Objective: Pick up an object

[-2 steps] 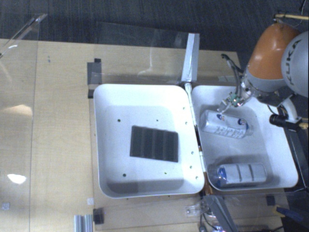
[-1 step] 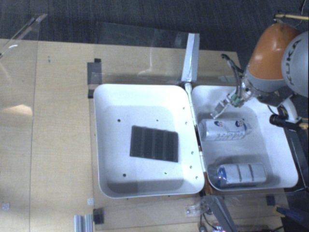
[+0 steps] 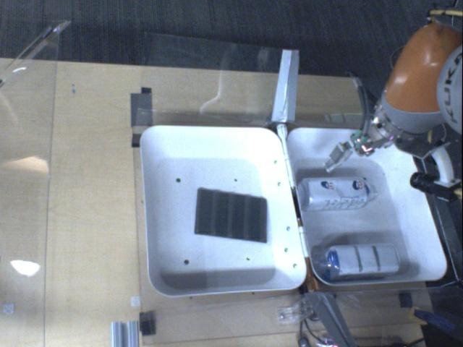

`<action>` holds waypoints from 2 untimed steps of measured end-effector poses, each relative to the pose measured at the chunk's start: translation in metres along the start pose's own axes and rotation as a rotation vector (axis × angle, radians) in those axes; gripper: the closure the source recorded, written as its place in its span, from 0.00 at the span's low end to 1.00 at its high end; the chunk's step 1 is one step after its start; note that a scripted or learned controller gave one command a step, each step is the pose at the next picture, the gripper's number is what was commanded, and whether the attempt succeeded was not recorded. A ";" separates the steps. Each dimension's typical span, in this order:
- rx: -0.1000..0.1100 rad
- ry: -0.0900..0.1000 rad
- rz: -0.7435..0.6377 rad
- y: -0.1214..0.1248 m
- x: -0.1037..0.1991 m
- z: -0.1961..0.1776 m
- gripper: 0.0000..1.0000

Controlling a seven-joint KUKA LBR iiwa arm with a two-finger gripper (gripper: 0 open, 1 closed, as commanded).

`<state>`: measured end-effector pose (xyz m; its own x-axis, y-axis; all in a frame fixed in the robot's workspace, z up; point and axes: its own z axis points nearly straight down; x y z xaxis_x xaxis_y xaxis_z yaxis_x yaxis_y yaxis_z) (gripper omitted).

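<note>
A dark ribbed rectangular pad (image 3: 231, 214) lies flat in the middle of the left bin (image 3: 163, 157). In the right bin (image 3: 427, 226) a silver can (image 3: 336, 193) lies on its side, and a blue-capped clear bottle (image 3: 361, 261) lies on its side nearer the front. My gripper (image 3: 340, 155) hangs over the back of the right bin, just above and behind the silver can, apart from it. Nothing shows between its fingers.
A metal divider post (image 3: 285, 85) rises at the back where the two bins meet. Clear plastic sheeting (image 3: 43, 165) covers the wooden bench to the left. Cables and brackets (image 3: 325, 324) sit below the bins' front edge.
</note>
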<state>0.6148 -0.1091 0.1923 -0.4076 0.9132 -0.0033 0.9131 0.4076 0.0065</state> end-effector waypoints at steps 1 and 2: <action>0.000 0.000 -0.030 -0.023 -0.019 0.078 0.00; -0.004 -0.001 -0.063 -0.030 0.027 0.103 0.00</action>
<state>0.5774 -0.0971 0.0888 -0.4641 0.8858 -0.0048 0.8857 0.4641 0.0099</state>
